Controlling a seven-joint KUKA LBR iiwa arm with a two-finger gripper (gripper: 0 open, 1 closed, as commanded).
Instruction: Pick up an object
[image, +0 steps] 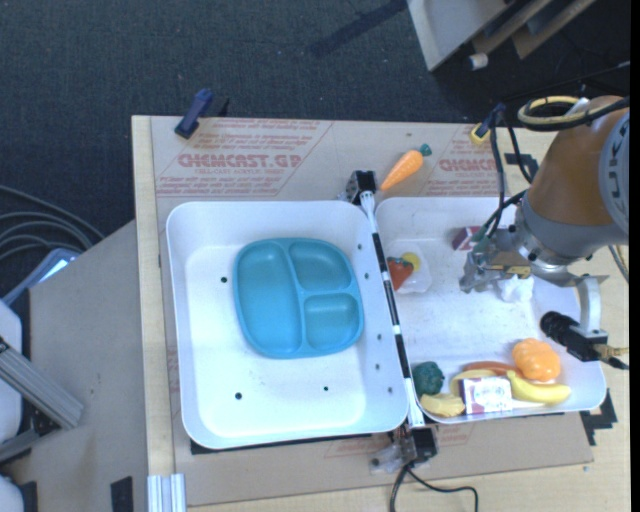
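My bench carries two shallow white bins side by side, the left bin (200, 330) holding a blue divided plate (298, 297) and the right bin (440, 215) holding the loose toys I am after. From the right the grey arm (578, 190) reaches in over the right bin, and its gripper (482, 272) hangs low above the bin floor near the bin's middle. I cannot tell from this slant whether the jaws stand open or closed, and I see nothing between them, so I judge the pick not yet made.

The candidates lie apart from the gripper. Along the near wall sit an orange toy fruit (537, 359), a yellow banana (540, 391), a small white-and-pink box (487, 394), a dark green toy (428, 377) and a pale yellow piece (443, 405). A small red-and-yellow toy (402, 270) rests by the divider, left of the gripper. A toy carrot (401, 169) lies outside the bins on the board.

What is left, as I read it: settle on one object, close on it, lift it clear.
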